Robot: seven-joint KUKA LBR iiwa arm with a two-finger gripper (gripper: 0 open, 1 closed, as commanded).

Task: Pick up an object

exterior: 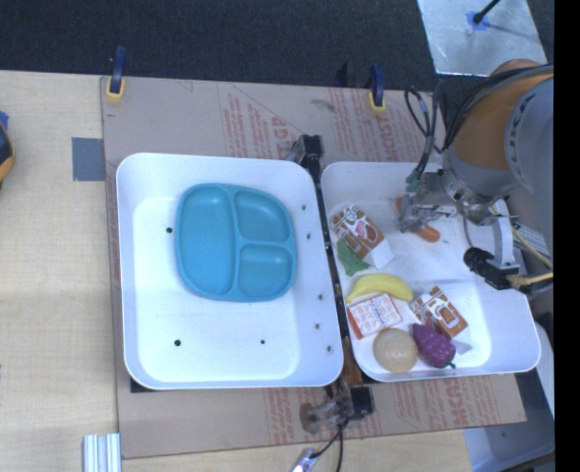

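White right bin (506, 347) holds three cartons (361, 232), one banana (380, 285); claw (420, 216) perhaps grips orange carrot (426, 232), grip unclear.

Bright, even overhead light; soft shadows, slightly blurry.

- Robotics laboratory bench: two white bins (133, 264) on clamped cardboard sheet (221, 116).
- Grey-and-orange industrial arm (506, 126) at right; cabling and blue clamps (116, 67) along far edge.
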